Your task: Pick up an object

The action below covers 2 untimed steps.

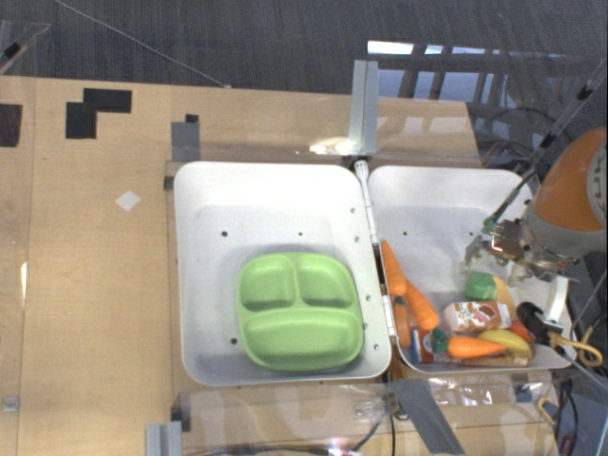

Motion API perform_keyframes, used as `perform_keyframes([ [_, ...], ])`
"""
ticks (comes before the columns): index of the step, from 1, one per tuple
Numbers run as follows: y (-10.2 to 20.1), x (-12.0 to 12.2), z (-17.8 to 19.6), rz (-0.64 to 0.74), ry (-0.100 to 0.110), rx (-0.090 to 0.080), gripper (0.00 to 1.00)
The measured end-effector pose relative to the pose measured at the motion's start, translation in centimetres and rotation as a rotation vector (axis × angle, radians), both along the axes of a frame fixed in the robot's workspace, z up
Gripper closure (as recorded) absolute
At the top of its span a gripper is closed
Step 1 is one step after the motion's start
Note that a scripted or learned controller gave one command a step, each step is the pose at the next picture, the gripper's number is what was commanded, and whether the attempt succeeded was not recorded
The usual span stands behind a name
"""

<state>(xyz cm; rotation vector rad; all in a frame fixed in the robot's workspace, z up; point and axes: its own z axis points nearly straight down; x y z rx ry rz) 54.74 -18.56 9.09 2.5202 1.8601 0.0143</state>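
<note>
1. The two bins [275,183] are white.
2. The divided plate [299,310] is light green.
3. The carrots [394,272] are orange.
4. The banana [505,341] is yellow.
5. At 3 o'clock, the arm's band [568,183] is orange.
6. The bench [85,283] is pale wood with black marks [95,109].

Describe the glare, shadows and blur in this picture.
Camera view: bright glare sits on the metal post behind the bins; the green tray casts a soft shadow on the left bin; the orange-banded arm and the gripper look slightly blurred.

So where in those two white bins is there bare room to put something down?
Left bin: bare floor all round the green tray, widest behind it. Right bin: bare far half. Its near end is crowded with carrots, a banana and the gripper.
</note>
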Motion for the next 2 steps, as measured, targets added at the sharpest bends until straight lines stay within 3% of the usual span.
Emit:
perform_keyframes([
  [1,0.13,0.37,1.31,0.003,-0.010,0.000,1.00],
  [2,0.13,0.36,1.29,0.002,-0.010,0.000,0.00],
])
